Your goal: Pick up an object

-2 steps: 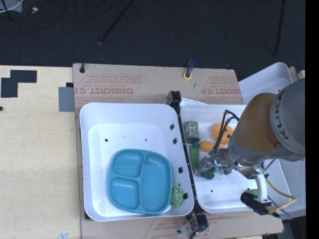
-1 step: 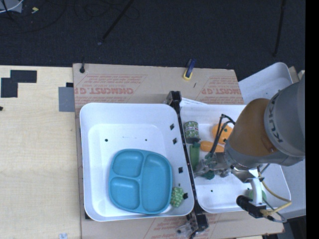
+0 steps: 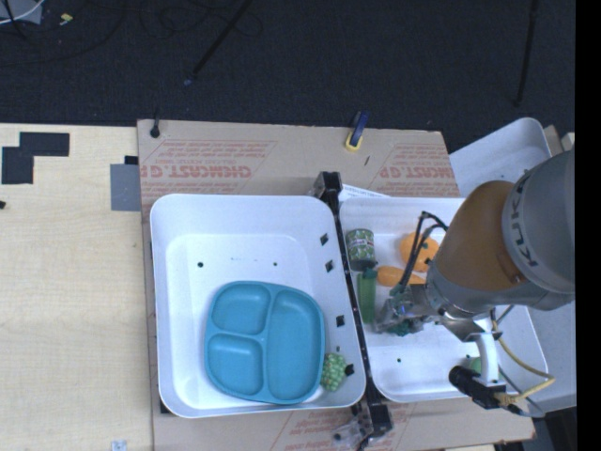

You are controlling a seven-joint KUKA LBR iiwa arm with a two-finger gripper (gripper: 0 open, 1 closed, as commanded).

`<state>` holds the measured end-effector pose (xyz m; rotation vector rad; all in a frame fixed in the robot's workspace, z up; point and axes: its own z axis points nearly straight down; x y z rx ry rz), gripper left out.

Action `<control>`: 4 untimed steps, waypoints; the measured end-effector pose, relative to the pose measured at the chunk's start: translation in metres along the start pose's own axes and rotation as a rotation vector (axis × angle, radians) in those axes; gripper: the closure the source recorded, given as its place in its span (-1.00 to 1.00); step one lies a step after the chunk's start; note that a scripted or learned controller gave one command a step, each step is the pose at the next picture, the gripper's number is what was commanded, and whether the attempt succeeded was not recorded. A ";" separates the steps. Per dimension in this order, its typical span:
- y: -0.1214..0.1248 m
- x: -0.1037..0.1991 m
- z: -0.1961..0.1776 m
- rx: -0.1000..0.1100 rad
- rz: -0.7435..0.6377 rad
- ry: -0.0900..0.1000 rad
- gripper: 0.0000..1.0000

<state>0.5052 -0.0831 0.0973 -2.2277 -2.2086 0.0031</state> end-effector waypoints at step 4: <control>0.039 0.038 -0.139 -0.005 -0.013 0.000 1.00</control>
